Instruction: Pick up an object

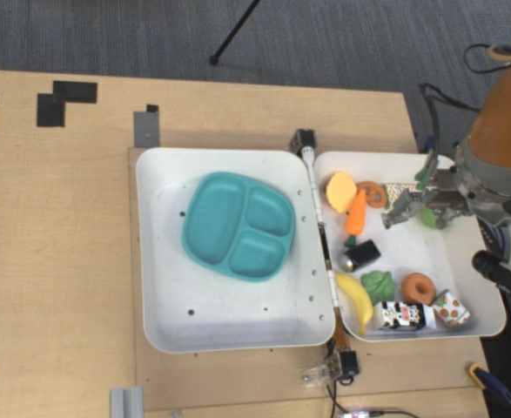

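Partly behind the gripper [409,205], a green object [429,217] in the right bin [486,320]; finger spread unclear.

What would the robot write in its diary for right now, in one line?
stage: reaching | gripper: over right bin, fingers not clear | nearest: carrot | teal plate: in left bin

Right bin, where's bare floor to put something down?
The middle of the right bin, between the black block, donut and end effector, is bare. The left wall and front edge, with carrot and banana, are crowded.
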Controlling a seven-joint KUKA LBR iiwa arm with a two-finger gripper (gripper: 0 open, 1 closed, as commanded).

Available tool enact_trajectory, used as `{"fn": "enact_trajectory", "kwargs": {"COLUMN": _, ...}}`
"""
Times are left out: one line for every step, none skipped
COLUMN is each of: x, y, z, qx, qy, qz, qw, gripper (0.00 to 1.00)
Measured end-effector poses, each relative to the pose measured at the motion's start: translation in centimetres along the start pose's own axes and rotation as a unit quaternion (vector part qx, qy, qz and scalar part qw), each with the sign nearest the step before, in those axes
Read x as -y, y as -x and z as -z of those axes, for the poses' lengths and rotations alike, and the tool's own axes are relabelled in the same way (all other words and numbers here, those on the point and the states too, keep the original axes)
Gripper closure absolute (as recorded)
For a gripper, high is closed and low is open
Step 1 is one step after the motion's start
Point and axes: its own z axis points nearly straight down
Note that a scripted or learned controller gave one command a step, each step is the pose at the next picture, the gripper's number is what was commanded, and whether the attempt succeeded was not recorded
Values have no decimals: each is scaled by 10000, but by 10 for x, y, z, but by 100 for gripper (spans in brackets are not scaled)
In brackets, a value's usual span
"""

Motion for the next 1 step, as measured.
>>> {"fn": "enact_trajectory", "kwargs": {"x": -78, "y": -38, "z": -45, "qx": -3, "qy": -3, "qz": 4, "qw": 10000, "gripper": 0}}
